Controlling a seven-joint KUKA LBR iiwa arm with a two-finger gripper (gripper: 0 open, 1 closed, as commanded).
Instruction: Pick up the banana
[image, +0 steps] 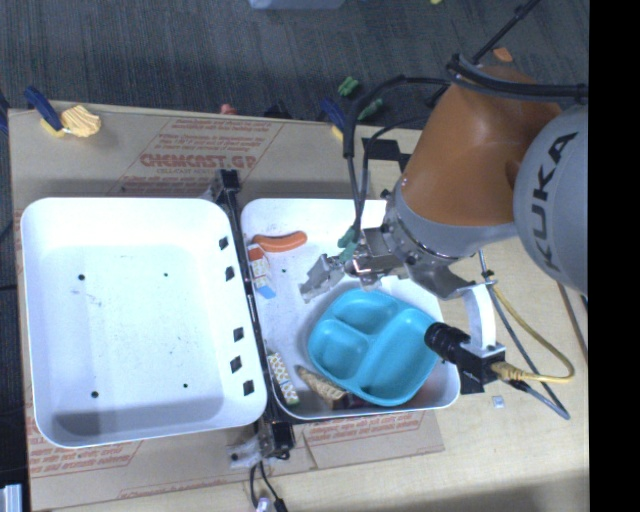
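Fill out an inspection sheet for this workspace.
Surface: left bin and right bin side by side on cardboard.
Job's things: banana not surely identified; a tan item poking from under the dish may be it.
Clutter: in the right bin, blue dish, orange sausage, small bits by the left wall.
Grippers: hand over the right bin, at the dish's far edge; grip cannot be told.
Cables: yellow cable loops at the bench's right; black cables beside the arm.
Surroundings: dark carpet; yellow object at the cardboard's far-left corner.
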